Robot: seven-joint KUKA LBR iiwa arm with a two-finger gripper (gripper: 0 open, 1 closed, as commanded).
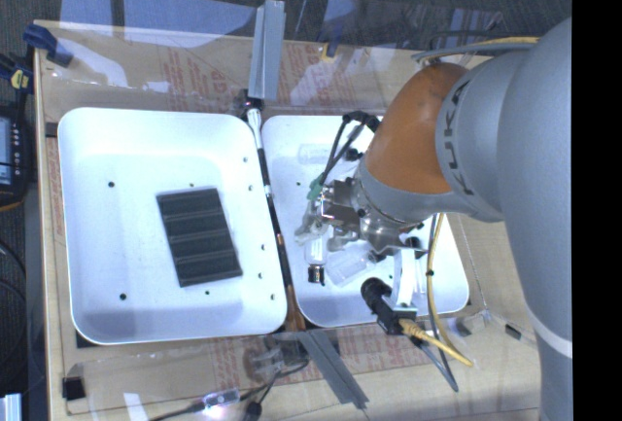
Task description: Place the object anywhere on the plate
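Note:
A dark grey ridged plate (pixel 199 236) lies flat in the left bin (pixel 87 147), a little left of that bin's middle. The arm reaches down into the right bin (pixel 292 142), and its gripper (pixel 317 254) hangs low over the bin floor near the left wall. A pale, see-through object (pixel 348 266) lies on the floor right beside the gripper head, partly hidden by it. I cannot make out whether the object is held.
A raised divider (pixel 270 215) separates the two bins. The orange band and the grey arm body (pixel 428 147) cover the right half of the right bin. A faint clear item (pixel 313 155) lies near that bin's far edge. Cables (pixel 428 336) trail over the front rim.

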